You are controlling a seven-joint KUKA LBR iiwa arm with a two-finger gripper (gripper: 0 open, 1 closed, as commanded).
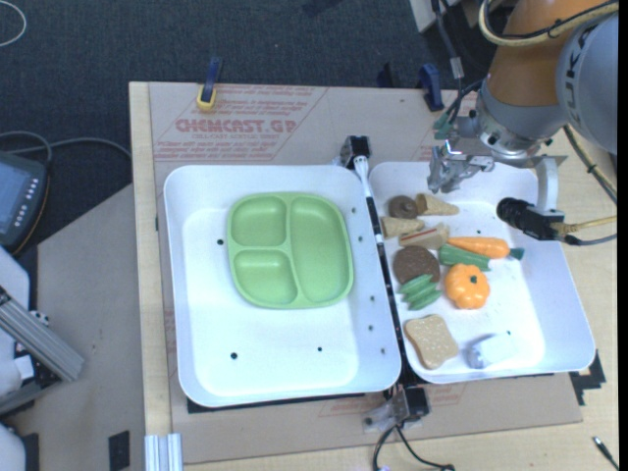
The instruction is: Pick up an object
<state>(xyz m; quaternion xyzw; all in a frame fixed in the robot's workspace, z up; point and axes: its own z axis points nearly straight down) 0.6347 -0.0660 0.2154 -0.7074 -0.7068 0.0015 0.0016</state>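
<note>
The gripper (pixel 446 180) is positioned low over the far end of the right bin (pixel 559 307), just above the toy food pieces (pixel 442 263) lying there. A green divided plate (pixel 290 249) is seen in the left bin (pixel 196 292).

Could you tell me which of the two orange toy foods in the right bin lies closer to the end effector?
The carrot, long with a green top, lies closer to the end effector. The round pumpkin sits below it, farther away.

Pincer (pixel 446 180) above toy food, right bin (pixel 559 307).
</note>
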